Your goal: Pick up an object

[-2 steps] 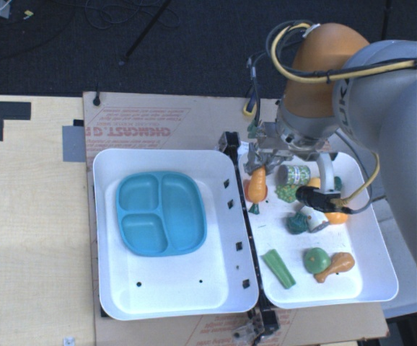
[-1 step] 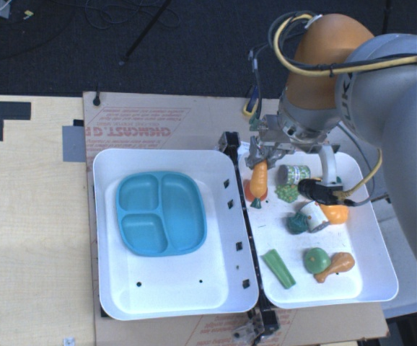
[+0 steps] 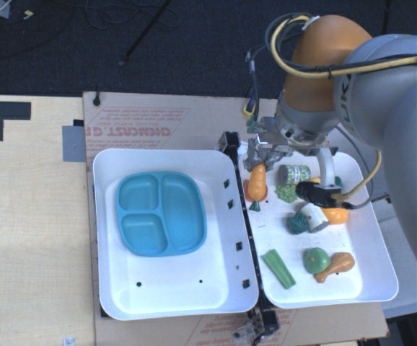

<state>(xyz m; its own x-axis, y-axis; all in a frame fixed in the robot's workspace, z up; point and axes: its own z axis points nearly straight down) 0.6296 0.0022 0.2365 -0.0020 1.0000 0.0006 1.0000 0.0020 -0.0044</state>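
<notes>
Scene: two white bins side by side on a bench; the left bin [image 3: 107, 265] holds a blue divided plate [image 3: 161, 213].
Right bin [image 3: 371, 280]: toys lie scattered here, among them an orange carrot [image 3: 256, 184], a green block [image 3: 278, 268], a green can [image 3: 295, 174] and a tan drumstick [image 3: 336, 265].
Arm: grey with an orange band, reaching in from the right over the right bin's far end.
Gripper [image 3: 260, 153]: low at the bin's far left corner; whether it is spread or closed cannot be told.
Nearest object: the carrot, just below the gripper, possibly touching it.
Advice: centre over the carrot's thick middle, descend straight, then close firmly; its rounded body may well slip sideways.
</notes>
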